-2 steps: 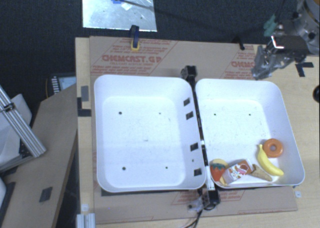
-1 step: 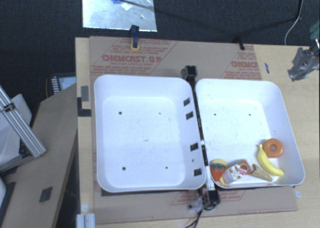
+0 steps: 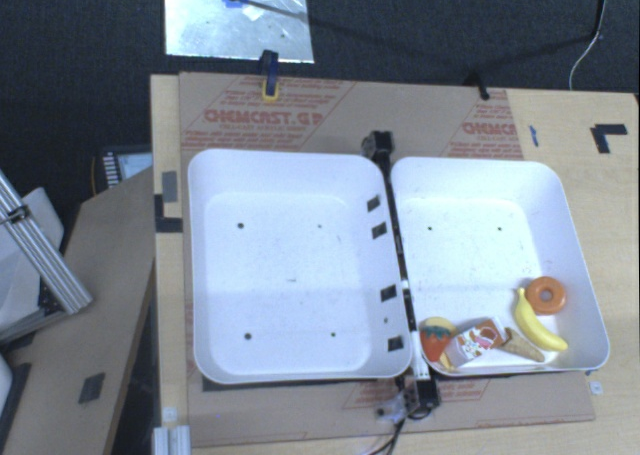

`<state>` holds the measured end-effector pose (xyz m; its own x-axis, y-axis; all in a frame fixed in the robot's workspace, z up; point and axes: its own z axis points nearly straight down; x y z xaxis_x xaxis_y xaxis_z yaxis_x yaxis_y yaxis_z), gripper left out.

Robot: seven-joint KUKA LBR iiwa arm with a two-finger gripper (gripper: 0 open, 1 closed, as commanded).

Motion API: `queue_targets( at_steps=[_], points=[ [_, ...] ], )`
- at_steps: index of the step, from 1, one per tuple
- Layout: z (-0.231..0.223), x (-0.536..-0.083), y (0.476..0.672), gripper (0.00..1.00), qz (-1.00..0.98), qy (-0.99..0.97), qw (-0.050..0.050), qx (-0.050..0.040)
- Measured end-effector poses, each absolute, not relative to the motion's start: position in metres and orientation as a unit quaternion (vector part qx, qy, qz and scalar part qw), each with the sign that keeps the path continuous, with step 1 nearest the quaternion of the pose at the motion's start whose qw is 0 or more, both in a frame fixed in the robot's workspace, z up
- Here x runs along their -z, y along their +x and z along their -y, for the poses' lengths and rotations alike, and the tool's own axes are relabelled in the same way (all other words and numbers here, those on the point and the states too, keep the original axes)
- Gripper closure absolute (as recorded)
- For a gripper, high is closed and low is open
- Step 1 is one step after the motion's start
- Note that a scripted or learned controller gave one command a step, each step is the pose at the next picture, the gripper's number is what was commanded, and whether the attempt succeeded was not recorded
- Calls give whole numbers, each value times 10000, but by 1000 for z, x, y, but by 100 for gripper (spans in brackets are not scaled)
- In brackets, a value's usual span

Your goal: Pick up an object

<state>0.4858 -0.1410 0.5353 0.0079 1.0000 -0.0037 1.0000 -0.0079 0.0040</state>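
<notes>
four bits crowd the right bin's [image 3: 560,205] near edge, banana [image 3: 536,322] long axis running up-left to down-right, beside donut [image 3: 546,294], carton [image 3: 474,341], tomato [image 3: 436,338].

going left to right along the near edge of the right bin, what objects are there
Round orange-red fruit → small white and red packet → brown cone-shaped piece → banana → orange ring, which lies a little farther back beside the banana's upper end.

Red lettering reading roughly "CHEMCAST" is printed on the brown sheet [image 3: 300,108] just beyond the left bin [image 3: 200,243], and repeats slanted beyond the right bin [image 3: 570,213], too blurred to read.
</notes>
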Motion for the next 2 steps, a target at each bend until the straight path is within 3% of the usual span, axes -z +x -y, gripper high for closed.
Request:
queue_targets(
  at_steps=[1, 2],
  points=[
    [203, -535, 486, 100, -7053, 7089, 28, 1],
    [207, -535, 487, 100, -7071, 7071, 24, -6]
  ],
)
